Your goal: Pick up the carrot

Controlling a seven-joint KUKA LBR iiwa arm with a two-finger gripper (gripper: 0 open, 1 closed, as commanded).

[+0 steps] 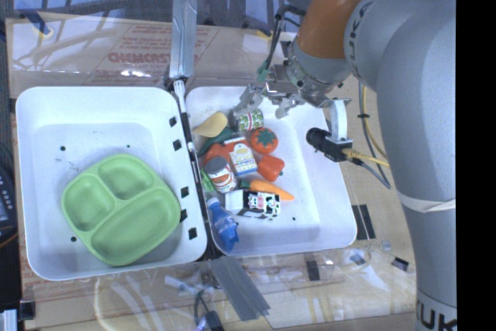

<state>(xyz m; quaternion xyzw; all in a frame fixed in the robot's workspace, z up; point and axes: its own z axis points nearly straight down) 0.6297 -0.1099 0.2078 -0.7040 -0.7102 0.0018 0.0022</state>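
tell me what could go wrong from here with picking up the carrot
1. The carrot lies packed against a red pepper and a small cow-print carton, so a grab may catch a neighbour instead.
2. The gripper sits over the small green can at the bin's far end, well off the carrot; descending here would hit the wrong item.

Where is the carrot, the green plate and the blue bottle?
carrot (pixel 273 190), camera view, middle of its orange body.
green plate (pixel 122 208), camera view, ridge between its compartments.
blue bottle (pixel 222 227), camera view, middle of its body.
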